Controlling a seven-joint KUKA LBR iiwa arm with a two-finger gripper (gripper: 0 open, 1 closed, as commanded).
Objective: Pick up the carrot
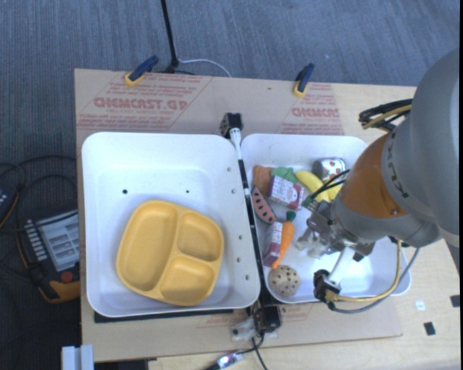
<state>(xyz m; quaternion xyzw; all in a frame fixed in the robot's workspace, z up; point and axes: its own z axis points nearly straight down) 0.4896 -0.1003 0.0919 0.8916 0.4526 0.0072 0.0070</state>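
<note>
- Carrot (286,237) lies in right bin (386,280), near its left wall, green top pointing up-frame (orange body slanting down-left).
- Gripper (322,242) hovers just right of carrot, apart from it; finger spread: cannot tell.
- Speckled ball (284,280) below carrot.
- Yellow tray (171,250) in left bin (116,168).

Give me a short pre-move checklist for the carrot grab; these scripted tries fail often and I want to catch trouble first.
1. Carrot in view in the right bin: ok.
2. Gripper near the carrot: ok, just to its right.
3. Carrot between the fingers: not ok.
4. Finger opening: cannot tell.
5. Room around the carrot: not ok; a red packet and a watermelon slice crowd its left side.
6. Yellow tray out of the way: ok, left bin.
</note>
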